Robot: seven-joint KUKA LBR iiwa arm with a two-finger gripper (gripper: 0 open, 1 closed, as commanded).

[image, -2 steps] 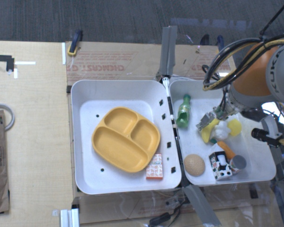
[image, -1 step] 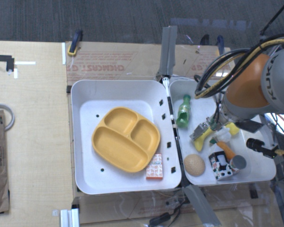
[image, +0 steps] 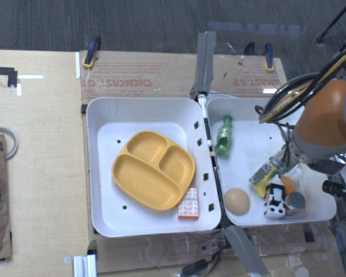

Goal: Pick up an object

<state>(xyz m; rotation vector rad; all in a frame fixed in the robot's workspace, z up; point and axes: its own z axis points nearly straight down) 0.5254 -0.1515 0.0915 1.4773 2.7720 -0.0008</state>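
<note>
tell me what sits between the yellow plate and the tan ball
In the camera view, a small red-and-white box lies by the yellow plate, then the bins' adjoining walls, then bare right-bin floor up to the tan ball.

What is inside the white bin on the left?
The left bin holds a yellow divided plate and a small red-and-white carton at its near edge. Whatever lies under the plate is covered.

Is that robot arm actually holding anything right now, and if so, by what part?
It cannot be told. The gripper is low in the right bin, close above a cow toy, with the arm hiding any hold.
</note>
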